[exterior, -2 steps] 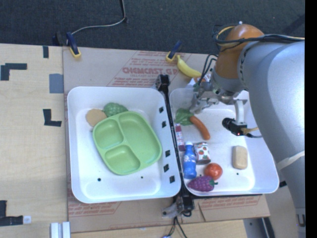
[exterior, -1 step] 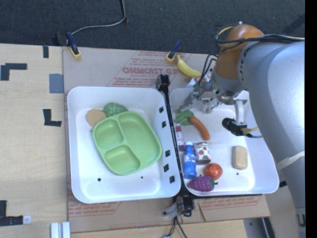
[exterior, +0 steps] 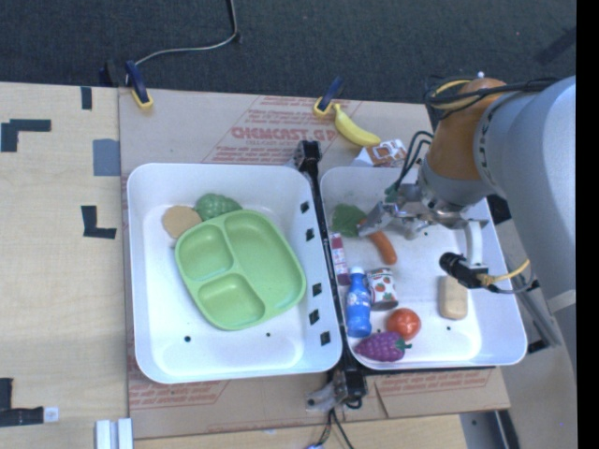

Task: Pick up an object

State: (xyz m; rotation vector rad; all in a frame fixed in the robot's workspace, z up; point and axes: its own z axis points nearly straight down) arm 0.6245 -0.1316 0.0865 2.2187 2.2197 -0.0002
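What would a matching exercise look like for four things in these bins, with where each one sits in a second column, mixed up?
Things:
1. green tray
2. banana
3. grapes
4. blue bottle

Places:
A. on the cardboard beyond the bins
B. near front edge of the right bin, just below the tomato
C. in the left bin
D. in the right bin, close to the divider between the bins

Pairs: 1-C, 2-A, 3-B, 4-D
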